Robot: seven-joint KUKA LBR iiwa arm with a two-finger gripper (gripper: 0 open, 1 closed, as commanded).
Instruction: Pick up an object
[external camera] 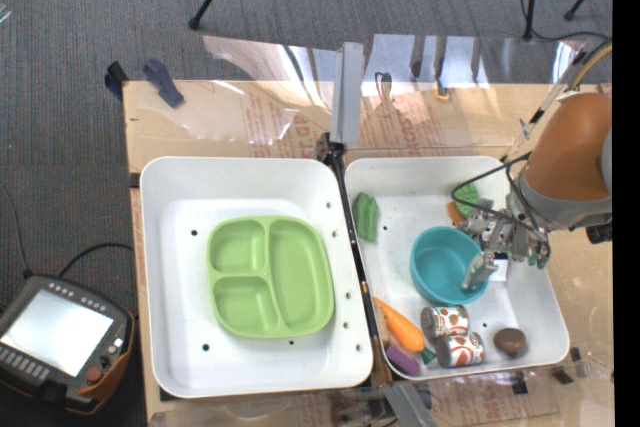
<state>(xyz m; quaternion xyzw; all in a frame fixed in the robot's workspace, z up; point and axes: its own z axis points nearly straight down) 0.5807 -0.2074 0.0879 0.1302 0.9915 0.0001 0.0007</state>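
Note:
The right bin [420, 177] holds a teal bowl [438, 260] near its middle. My gripper [480, 271] comes in from the right and hangs over the bowl's right rim, its tip down at the rim's inner side. Nothing shows lifted off the bin floor. Around the bowl lie a green pepper-like piece [366, 215], an orange carrot [400, 323], a purple piece [403, 359], two small cans [445, 320] [461, 349] and a brown round item [510, 342]. A green item [467, 192] and an orange bit [455, 211] lie partly hidden behind the wrist.
The left bin [160, 215] carries a light green divided plate [270, 275]. A tablet-like pendant [55, 335] lies on the floor at the lower left. Tripod legs stand on the carpet behind the bench. The orange band of the arm [570, 155] overhangs the right bin's right wall.

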